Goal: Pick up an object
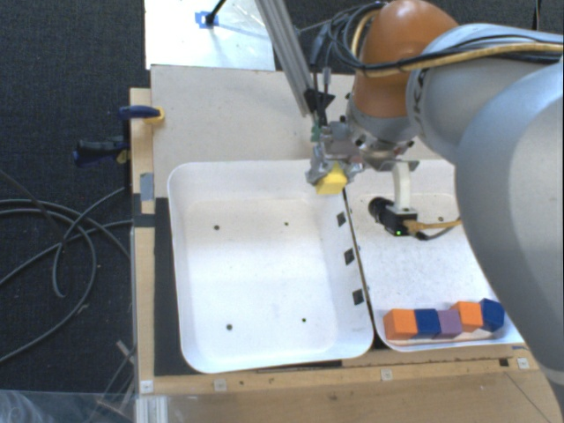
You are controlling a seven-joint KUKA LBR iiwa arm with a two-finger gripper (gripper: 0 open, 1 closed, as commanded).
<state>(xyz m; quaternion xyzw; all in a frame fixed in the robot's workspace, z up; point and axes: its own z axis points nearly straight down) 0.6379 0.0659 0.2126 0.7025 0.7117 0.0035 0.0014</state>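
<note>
end effector point(332, 167) hangs over the far edge where the two white bins meet, pinching a small yellow block point(332, 181) clear of the left bin point(203, 324), seemingly lifted there, while coloured blocks point(445, 319) sit along the right bin's near edge.

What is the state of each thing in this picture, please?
gripper: above the far edge where the bins meet, shut on the yellow block
yellow block: lifted, between the fingers
left bin: resting flat on the bench
row of blocks: lying in the right bin, at its near edge, orange, blue, purple, orange, blue
</note>
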